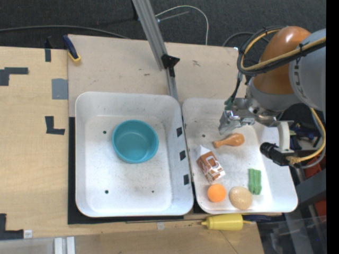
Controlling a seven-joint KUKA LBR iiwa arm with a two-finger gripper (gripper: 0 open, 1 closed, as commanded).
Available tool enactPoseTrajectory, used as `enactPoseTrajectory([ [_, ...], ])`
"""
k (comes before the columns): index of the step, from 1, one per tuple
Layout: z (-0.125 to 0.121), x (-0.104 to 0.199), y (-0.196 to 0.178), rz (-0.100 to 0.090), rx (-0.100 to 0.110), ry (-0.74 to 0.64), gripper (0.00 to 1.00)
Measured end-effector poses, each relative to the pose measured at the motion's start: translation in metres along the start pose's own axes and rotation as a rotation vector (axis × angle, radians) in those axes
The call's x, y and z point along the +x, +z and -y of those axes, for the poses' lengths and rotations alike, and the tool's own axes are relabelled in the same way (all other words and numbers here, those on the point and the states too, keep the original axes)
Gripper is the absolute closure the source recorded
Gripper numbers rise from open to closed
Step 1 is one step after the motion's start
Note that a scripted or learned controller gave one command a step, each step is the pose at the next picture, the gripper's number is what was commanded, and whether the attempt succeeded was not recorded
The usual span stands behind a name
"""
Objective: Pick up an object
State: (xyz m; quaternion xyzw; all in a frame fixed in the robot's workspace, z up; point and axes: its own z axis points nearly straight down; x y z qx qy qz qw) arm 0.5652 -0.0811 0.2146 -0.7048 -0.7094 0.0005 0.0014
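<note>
The gripper [231,121] hangs low over the right bin [197,112]; I cannot tell how it is set. Just below it lies an orange drumstick-shaped toy [229,141]. Further toward the near rim sit a brown packet [211,166], orange ball [216,193], tan egg [240,197] and green piece [255,181]. Well left, the other bin [90,142] holds a teal bowl [135,141], with open floor around it.

This is a robotics lab. A plywood table [122,62] carries two white bins [90,142] set side by side, tape marks [53,125] dot the wood, loose cables [180,12] trail across dark carpet, and an aluminium camera pole [151,28] slants overhead beside the grey-and-orange arm [288,62].
</note>
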Motion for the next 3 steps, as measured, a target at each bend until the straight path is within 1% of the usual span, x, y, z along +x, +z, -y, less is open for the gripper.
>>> enactPoseTrajectory([
  [1,-0.018,0.061,-0.001,-0.001,-0.002,-0.002,1.00],
  [2,-0.026,0.120,0.005,0.000,-0.001,-0.002,1.00],
  [3,-0.039,0.168,-0.010,0.000,-0.003,-0.001,1.00],
])
